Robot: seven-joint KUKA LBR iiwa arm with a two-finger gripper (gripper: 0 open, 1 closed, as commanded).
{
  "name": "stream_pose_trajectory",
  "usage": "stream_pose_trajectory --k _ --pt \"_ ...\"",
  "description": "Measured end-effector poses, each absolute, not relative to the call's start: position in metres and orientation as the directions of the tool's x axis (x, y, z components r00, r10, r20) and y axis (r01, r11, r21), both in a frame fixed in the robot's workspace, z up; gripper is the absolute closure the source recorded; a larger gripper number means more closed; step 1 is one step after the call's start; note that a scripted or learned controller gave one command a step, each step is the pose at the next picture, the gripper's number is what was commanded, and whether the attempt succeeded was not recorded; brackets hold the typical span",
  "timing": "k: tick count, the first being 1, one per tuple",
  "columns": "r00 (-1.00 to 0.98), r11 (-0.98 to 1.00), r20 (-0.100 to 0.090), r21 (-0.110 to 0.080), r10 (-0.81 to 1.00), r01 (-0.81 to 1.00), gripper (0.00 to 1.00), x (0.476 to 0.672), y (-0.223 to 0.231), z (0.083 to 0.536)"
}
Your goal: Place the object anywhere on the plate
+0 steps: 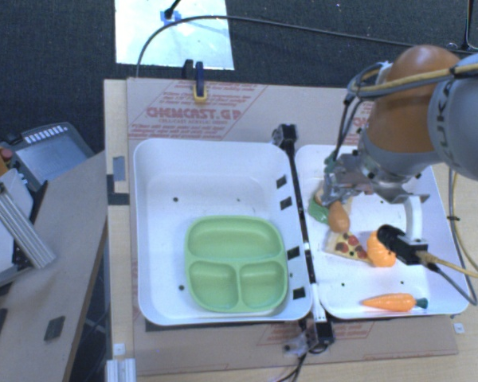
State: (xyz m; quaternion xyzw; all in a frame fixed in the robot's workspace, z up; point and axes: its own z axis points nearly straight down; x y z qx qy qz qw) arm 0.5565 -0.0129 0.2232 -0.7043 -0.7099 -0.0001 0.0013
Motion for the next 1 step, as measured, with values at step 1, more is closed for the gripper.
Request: stream_pose_trajectory --k 1 --pt "-0.009 0.009 0.002 -0.001 1.0 1.0 1.0 0.5429 0.0359 0.215"
